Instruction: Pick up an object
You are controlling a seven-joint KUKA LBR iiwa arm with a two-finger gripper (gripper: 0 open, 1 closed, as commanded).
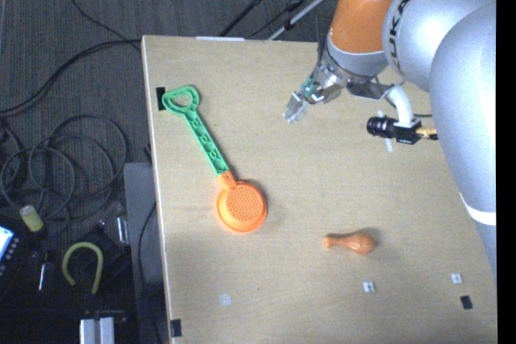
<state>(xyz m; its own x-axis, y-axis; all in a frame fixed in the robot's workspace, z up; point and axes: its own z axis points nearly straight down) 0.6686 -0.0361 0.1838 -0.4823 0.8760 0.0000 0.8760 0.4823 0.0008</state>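
**Nothing lifted yet: gripper hangs over bare surface**

Looming largest in the foreground is the grey arm (pixel 459 76), swinging in from the right with its orange band above the wrist. Out at its tip, the gripper (pixel 295 109) hangs above bare tan surface (pixel 266 286), nothing visible between its fingers; whether those fingers are spread or closed, I cannot tell from this angle. Two candidates lie waiting. Over to the left, well apart from the gripper, lies a green-handled strainer with an orange mesh head (pixel 216 165). Lower down, an orange drumstick-shaped toy (pixel 351 242) rests alone. Both lie flat on the surface, so by my reckoning the pick has not happened: approach, closing and lift all remain.
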